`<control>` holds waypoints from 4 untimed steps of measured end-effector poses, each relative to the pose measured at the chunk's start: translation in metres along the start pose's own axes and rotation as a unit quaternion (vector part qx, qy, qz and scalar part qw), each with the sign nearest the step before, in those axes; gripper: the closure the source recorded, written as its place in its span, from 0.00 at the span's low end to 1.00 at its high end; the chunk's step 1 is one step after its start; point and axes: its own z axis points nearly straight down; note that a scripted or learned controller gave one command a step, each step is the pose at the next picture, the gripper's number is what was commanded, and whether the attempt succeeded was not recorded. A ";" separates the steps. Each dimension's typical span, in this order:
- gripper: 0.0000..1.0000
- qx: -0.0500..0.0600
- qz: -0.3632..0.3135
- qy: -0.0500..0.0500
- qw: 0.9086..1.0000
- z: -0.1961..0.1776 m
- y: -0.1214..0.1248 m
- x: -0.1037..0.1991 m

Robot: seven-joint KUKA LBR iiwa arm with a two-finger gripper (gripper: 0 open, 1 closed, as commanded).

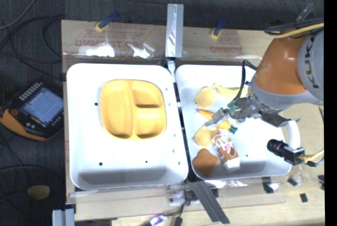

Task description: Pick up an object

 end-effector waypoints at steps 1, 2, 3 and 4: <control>0.00 -0.010 -0.045 -0.003 0.999 0.107 0.012 -0.023; 0.00 -0.005 0.050 -0.002 0.999 0.110 0.063 -0.038; 0.00 -0.005 0.018 -0.003 1.000 0.110 0.116 -0.048; 1.00 -0.005 0.017 -0.005 1.000 0.099 0.117 -0.048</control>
